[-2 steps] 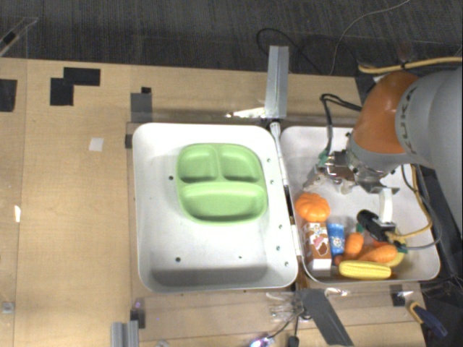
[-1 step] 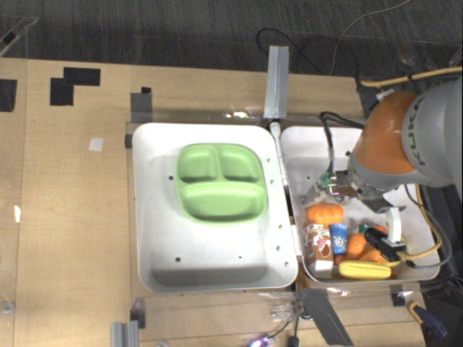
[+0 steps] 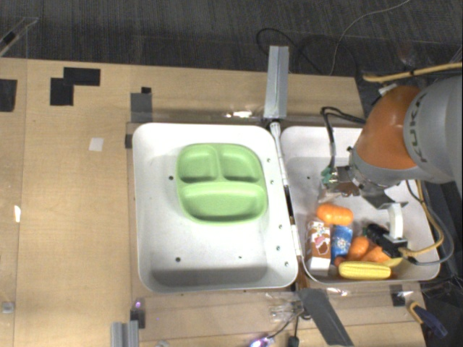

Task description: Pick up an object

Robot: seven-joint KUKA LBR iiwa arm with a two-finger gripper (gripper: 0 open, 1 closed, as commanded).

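Observation:
My gripper (image 3: pixel 337 181) hangs low over the right bin (image 3: pixel 304 150), under the grey arm with its orange band. Just below it lies a round orange item (image 3: pixel 334 214). Along the bin's front sit a small printed carton (image 3: pixel 318 240), a blue item (image 3: pixel 342 239), an orange carrot-like piece (image 3: pixel 359 248) and a yellow banana-shaped item (image 3: pixel 364 270). The wrist hides the part of the bin beneath it. Nothing shows in the gripper's hold.
A green divided plate (image 3: pixel 221 181) lies in the left bin (image 3: pixel 155 230). A metal post (image 3: pixel 277 85) stands behind the wall between the two bins. The objects crowd the right bin's front half.

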